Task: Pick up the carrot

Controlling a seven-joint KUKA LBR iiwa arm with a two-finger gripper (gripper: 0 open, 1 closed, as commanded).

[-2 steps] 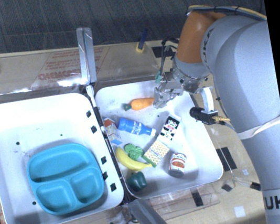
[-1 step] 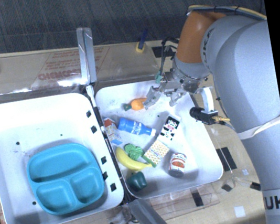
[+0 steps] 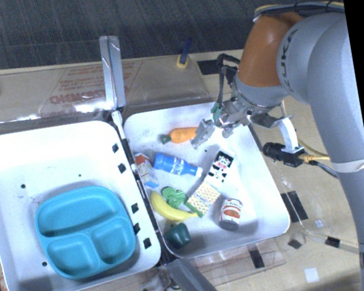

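Note:
The carrot (image 3: pixel 181 134), orange with a small green top at its left end, lies near the back of the right bin (image 3: pixel 265 189). My gripper (image 3: pixel 202 134) hangs just to the right of the carrot, close to its thick end and low over the bin floor. The view is too coarse to tell whether it touches the carrot. The grey arm with its orange band reaches in from the right, above the bin's back right corner.
The right bin also holds a blue bottle (image 3: pixel 175 165), a banana (image 3: pixel 168 208), a green toy (image 3: pixel 175 196), a dark green piece (image 3: pixel 177 234), a small can (image 3: pixel 229 213), a black-and-white box (image 3: pixel 221 164) and a patterned packet (image 3: pixel 205 198). A blue divided tray (image 3: pixel 86 233) lies in the left bin (image 3: pixel 6 170).

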